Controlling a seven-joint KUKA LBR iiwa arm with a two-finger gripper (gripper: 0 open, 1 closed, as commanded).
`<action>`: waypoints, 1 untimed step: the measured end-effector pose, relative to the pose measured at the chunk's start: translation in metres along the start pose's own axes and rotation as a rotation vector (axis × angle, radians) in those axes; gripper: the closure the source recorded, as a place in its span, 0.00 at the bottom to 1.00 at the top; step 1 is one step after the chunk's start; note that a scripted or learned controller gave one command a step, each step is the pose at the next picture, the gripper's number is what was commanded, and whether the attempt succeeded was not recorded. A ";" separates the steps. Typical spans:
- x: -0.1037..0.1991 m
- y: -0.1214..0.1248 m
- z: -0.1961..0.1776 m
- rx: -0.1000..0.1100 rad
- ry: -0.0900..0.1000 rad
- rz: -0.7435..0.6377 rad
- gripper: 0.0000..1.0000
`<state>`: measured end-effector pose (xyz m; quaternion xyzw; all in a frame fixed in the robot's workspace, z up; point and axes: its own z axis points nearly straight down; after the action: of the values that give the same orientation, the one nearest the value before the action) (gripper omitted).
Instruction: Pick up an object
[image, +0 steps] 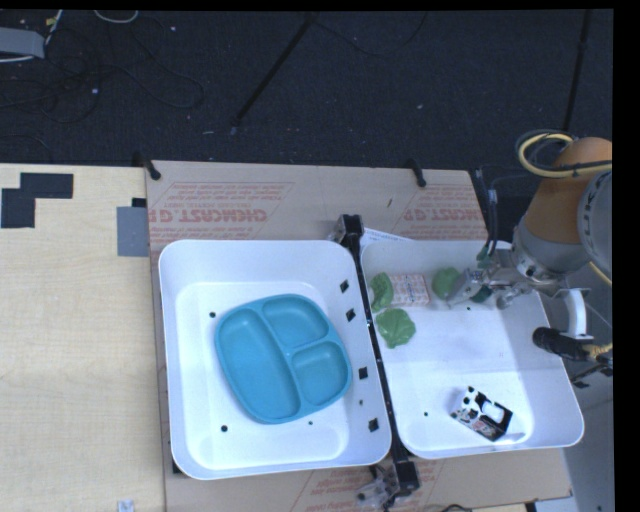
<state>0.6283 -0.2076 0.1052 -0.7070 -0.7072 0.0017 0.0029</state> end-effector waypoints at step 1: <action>0.002 0.000 0.019 -0.002 0.000 -0.003 0.00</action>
<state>0.6282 -0.2059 0.0866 -0.7060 -0.7082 0.0012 0.0021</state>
